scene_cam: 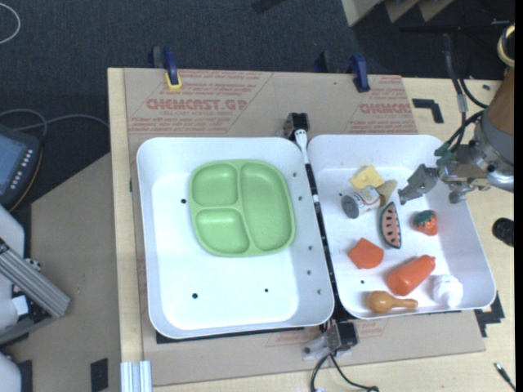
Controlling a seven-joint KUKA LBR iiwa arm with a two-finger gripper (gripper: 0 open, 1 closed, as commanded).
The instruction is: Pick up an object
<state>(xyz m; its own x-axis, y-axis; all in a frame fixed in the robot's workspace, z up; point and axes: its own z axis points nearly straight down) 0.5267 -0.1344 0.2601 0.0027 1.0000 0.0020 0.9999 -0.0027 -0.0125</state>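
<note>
A: Target not fixed by the task. Nearest candidates: strawberry toy (424, 221) and watermelon slice (391, 225), both lying in the right bin (482, 260), upper middle.

B: Risk?

A: Clutter. The watermelon slice is packed just beside a small can (365, 198), a grey disc (350, 207) and a yellow cheese wedge (366, 176); a neighbour is likely to be nudged or pinched along with it. The strawberry toy is small and rounded, so a slip out of the grip is judged likely. It also sits near the bin's right wall, where a finger could be caught.

B: Hand?

A: The gripper (425, 182) is seen above the right bin's upper part, reaching in from the right. Nothing is seen held. Whether it is spread or closed cannot be told.

B: Relation?

A: The strawberry toy lies just below the gripper, apart from it; the watermelon slice lies below and to the left. An orange block (366, 254), a carrot-like piece (410, 273), a pear shape (391, 303) and a white object (446, 288) lie farther toward the front. The green divided plate (242, 207) sits in the left bin (163, 260), well apart.
</note>
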